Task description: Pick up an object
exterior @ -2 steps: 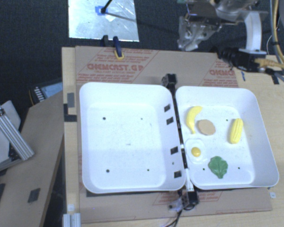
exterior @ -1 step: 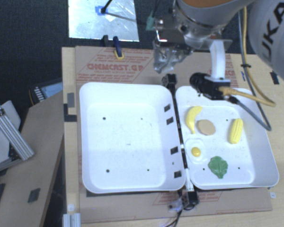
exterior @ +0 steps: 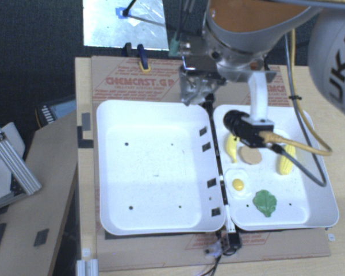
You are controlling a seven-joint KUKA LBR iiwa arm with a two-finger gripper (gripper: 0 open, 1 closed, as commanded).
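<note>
Gripper (exterior: 198, 94) hangs above the far end of the seam between both bins, open or closed cannot be told, nothing seen held; banana (exterior: 232, 146), corn (exterior: 285, 160), fried egg (exterior: 238, 184), green leaf (exterior: 265, 202) lie in the view-right bin (exterior: 302, 223), so probably approach step: shift over one, then descend.

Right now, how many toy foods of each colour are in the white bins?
Yellow: 2, the banana and the corn
Tan: 1, the round cookie
White with a yellow middle: 1, the fried egg
Green: 1, the leaf
Total: 5
</note>
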